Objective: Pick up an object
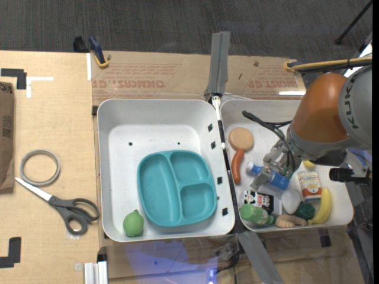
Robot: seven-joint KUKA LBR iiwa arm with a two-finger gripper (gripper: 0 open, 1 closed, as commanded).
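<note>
Blue plastic object point(269, 177) sits in the right bin point(346, 218), directly under the gripper point(273, 171). Whether it's clamped or spread, one cannot tell. The risk: clutter crowds close, hot dog point(237, 165) and carton point(308, 185) nearby, so a snagged neighbour or glancing miss looks likely.

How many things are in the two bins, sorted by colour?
Green: 3, pear, bottle, dark lump
Teal: 1, tray
Tan: 2, bun, peanut
Orange: 1, sausage
Yellow: 1, banana
Blue: 1, block
White: 1, carton
Total: 10
</note>
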